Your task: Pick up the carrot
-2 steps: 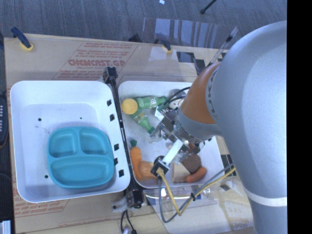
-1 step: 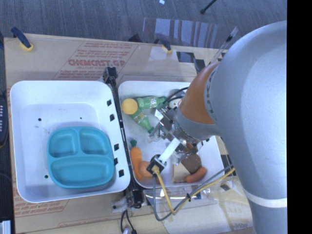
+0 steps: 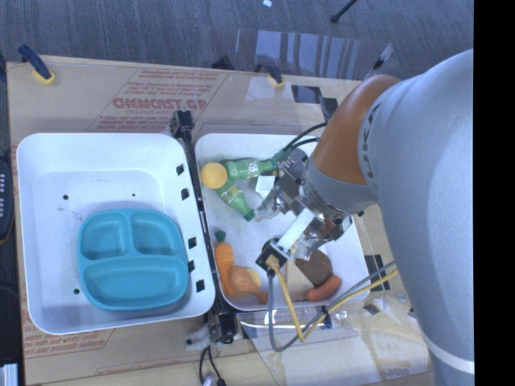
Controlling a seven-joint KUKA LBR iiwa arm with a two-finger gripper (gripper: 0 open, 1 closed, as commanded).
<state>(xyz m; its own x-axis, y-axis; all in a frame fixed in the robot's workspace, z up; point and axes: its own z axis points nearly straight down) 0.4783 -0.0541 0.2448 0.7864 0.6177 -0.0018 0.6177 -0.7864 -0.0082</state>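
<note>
1. Currently, the carrot (image 3: 224, 257) lies in the right bin (image 3: 265, 141), near its front left corner and just beside the wall shared with the left bin (image 3: 32, 155). Its green top points toward the back.
2. An orange-yellow lump (image 3: 245, 279) touches the carrot's front end; I cannot tell what it is.
3. My gripper (image 3: 272, 201) hovers farther back, by two green bottles (image 3: 240, 185) and a yellow ball (image 3: 213, 174), apart from the carrot. I cannot tell whether it is open or closed, and I see nothing held in it.
4. A brown piece (image 3: 315, 267) and a sausage (image 3: 324, 289) lie at the front right.
5. Risks, as I judge them: closing here would catch a bottle. Beside the wall, the gripper could strike the rim or grab the lump instead.
6. A blue tray (image 3: 129, 257) sits in the left bin.
</note>
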